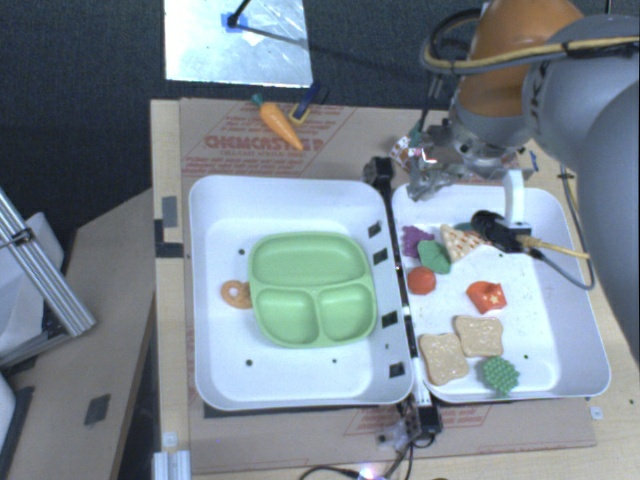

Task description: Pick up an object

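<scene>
Near corner of the right bin [565,313]: green knobbly piece [498,374], with two toast slices [443,357] [479,335] just beside it, the left slice nearer. Further in: red chunk [487,295] and red round piece [421,281], apart from each other. Beyond those, clustered toward the bin's far left: green leaf-shaped piece [434,256], purple piece [415,238] and pale wedge [460,240], close together, possibly touching.

In the left bin [215,228]: green divided tray [305,288], with a small tan ring [237,294] just beside its left edge.

At the far left corner of the right bin: hand [428,176], hanging above the rim, with nothing visibly in its hold. Cannot tell how far open. Furthest out, on the printed board [340,133] beyond both bins: toy carrot [280,125].

Judged step: approach, no pick made yet. Likeliest targets seem to be the purple piece and the wedge, being nearest the hand. Calls next for a short shift toward the near side over one of them, then a straight descent, taking care that the crowded neighbours do not get nudged or caught along with it.
</scene>
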You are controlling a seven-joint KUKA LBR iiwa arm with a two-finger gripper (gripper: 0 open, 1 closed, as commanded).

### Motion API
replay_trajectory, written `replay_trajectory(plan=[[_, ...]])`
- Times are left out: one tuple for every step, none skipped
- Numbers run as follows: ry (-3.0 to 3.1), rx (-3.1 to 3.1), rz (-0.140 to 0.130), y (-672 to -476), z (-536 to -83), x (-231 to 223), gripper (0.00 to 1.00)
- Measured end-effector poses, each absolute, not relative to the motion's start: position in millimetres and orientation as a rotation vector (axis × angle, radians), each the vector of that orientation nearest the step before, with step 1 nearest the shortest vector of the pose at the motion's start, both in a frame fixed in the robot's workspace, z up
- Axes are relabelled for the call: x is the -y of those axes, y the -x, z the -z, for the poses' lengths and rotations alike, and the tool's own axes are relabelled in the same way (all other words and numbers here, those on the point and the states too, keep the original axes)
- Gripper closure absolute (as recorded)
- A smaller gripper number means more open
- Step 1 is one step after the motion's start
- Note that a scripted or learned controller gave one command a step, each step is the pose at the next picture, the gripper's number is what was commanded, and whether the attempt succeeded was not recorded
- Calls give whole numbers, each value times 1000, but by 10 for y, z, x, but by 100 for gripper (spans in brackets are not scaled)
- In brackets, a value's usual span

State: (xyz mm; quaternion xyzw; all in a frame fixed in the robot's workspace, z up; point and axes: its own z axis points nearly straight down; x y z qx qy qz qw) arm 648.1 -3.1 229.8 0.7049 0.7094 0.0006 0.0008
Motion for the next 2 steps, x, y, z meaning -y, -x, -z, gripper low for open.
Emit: replay_trajectory(plan=[[-2219, -2221, -2, -6480, -2348, 121, 100], [-2216, -2225, -1, -6452, -2162, 61, 100]])
